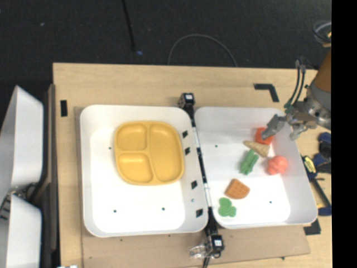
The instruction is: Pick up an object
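Over the right bin [290, 208], the gripper [287, 128] hangs with jaws spread open, holding nothing, just above a red toy [263, 135].

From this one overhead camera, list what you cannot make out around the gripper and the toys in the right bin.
- Gripper: too blurred to tell if it grips anything.
- Red-orange toy: partly covered by the gripper and the cone-shaped toy, so its shape is unclear.
- Arm: cut off by the frame's right side.
- Green toy and pink toy: too small to identify.
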